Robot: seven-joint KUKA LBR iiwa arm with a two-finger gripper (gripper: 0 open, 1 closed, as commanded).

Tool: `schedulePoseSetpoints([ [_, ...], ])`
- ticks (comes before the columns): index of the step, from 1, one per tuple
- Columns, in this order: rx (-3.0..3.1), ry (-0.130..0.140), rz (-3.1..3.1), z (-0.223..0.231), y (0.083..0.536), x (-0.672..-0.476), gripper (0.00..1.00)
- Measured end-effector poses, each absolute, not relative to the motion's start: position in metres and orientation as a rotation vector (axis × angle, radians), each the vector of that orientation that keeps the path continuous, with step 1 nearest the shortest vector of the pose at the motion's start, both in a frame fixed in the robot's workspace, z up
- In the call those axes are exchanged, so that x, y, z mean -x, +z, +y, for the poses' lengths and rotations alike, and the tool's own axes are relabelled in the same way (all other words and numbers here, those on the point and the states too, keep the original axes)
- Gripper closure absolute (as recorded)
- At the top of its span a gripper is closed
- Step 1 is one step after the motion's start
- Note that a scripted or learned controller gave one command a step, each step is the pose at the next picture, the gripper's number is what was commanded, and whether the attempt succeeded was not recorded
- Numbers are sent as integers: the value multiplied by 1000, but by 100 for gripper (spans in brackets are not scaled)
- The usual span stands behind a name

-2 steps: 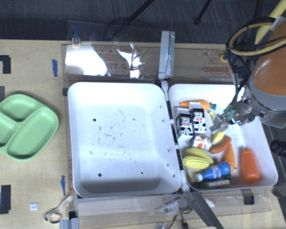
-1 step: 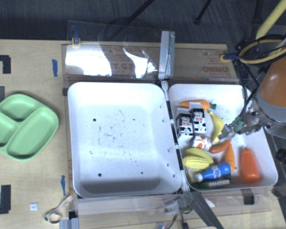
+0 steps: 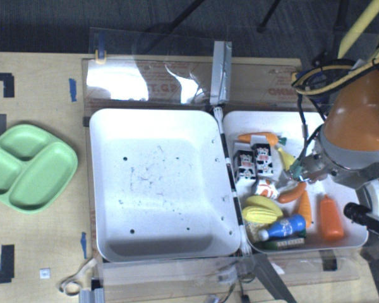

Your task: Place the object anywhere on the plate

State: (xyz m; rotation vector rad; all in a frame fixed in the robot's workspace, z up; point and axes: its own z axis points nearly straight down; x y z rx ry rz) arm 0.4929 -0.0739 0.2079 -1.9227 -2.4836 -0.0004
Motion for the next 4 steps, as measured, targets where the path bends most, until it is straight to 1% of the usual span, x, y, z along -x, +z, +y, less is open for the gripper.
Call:
schedulePoseSetpoints([
  [1,1671,-1,-2659,-41,209,-495,100],
  [2,2101,1,-2332,3,184,-487,100],
  [3,2292,0,-2149,14,184,-519,100],
  [4,2490,2,-1915,80,184,-520,100],
])
